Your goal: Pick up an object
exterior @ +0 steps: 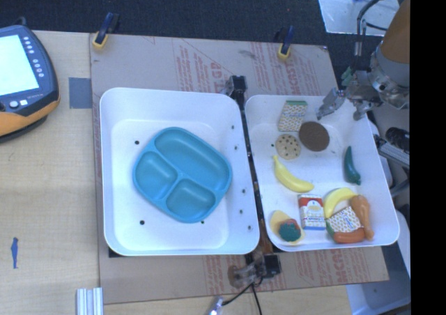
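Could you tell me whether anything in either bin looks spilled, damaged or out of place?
Nothing stands out. The blue sectioned plate lies flat in the left white bin, turned askew to its walls. The toy foods, such as the yellow banana and green pepper, lie loose inside the right white bin.

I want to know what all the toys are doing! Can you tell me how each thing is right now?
Blue plate: lying flat in the left bin.
Long banana: lying loose in the right bin.
Brown cookie: flat, touching the spotted cookie.
Green pepper: lying alone.
Tool: over the right bin's far edge, holding nothing.
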Robot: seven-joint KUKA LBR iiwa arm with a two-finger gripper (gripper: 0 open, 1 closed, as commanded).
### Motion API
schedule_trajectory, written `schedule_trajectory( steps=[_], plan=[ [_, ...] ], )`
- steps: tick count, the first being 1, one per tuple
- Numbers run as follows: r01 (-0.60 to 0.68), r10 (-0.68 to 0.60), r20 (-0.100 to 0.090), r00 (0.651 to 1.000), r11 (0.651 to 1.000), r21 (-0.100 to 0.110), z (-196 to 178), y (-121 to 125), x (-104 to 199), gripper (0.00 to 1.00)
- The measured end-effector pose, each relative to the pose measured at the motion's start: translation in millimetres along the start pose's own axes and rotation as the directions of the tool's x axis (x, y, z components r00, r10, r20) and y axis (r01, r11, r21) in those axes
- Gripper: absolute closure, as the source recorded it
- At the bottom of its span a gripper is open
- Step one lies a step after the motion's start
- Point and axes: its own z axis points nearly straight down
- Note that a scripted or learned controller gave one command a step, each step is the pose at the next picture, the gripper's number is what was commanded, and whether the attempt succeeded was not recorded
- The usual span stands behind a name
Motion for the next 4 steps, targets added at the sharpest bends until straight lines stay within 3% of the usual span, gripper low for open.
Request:
schedule_trajectory(
  steps=[1,2,3,4],
  plan=[
    [0.0,0.0,0.002,1.0,1.0,-0.002,106.3,16.8,-30.6,0.0],
    [-0.001,0.001,0.002,1.0,1.0,-0.003,-14.3,10.8,-30.7,0.0],
    [0.002,-0.002,0.001,1.0,1.0,0.004,72.9,4.3,-17.7,0.0],
    [0.0,0.0,0.001,1.0,1.0,-0.001,61.6,16.3,-29.8,0.0]
  ],
)
